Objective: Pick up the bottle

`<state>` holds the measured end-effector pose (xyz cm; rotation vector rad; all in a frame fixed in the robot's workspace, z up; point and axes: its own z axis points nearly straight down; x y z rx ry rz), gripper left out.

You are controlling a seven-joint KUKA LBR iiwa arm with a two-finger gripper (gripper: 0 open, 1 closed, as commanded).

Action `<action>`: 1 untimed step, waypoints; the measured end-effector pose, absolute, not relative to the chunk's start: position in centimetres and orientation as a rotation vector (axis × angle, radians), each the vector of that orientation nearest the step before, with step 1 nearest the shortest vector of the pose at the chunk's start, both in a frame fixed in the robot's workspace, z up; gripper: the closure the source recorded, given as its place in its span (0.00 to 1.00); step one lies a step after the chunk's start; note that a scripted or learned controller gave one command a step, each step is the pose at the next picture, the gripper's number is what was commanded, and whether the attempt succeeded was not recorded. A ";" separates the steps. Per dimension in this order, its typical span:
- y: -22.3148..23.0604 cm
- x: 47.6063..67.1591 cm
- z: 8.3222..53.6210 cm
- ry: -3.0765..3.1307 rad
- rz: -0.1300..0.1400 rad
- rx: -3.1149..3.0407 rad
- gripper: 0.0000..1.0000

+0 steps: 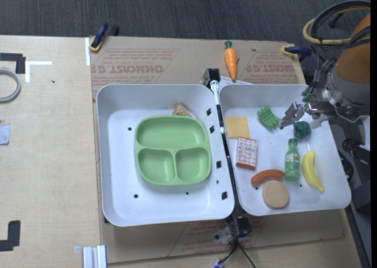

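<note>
Bottle (292, 159): small, green, standing roughly upright in lower right of the right bin (330, 202), right-centre of frame. Banana (311, 171) just beside it on the right, sausage (267, 176) and round tan biscuit (275, 194) just below-left, red/white box (246, 153) to its left. Tight spot; neighbours close on both sides.

Gripper (296, 112) sits above the bottle in the frame, near the bin's upper right, close to a dark green lump (302, 129) and a lighter green leafy piece (268, 118). Can't tell if fingers are apart or together; metal parts overlap and blur there. Nothing visibly between them.

Step, as I judge it: approach phase, grasp not yet made, bottle untouched. Next move needs the tool brought down-frame over the bottle cap, aligned so fingers straddle the body w/o knocking the banana, then descend and close.

Further out: yellow cheese slice (237, 126) upper left of the right bin; left bin (112, 161) holds a green divided plate (173, 150) w/ a tan scrap (182, 109) at its top edge, partly hidden by the plate rim. Toy carrot (230, 59) on cardboard above the bins. Arm (353, 66) cut off by right edge of frame; the dark green lump is too small to identify.
</note>
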<state>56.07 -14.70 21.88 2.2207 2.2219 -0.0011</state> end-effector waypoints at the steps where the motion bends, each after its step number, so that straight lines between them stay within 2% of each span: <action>1: -17.7 55.5 9.2 2.470 0.000 1.940 0.00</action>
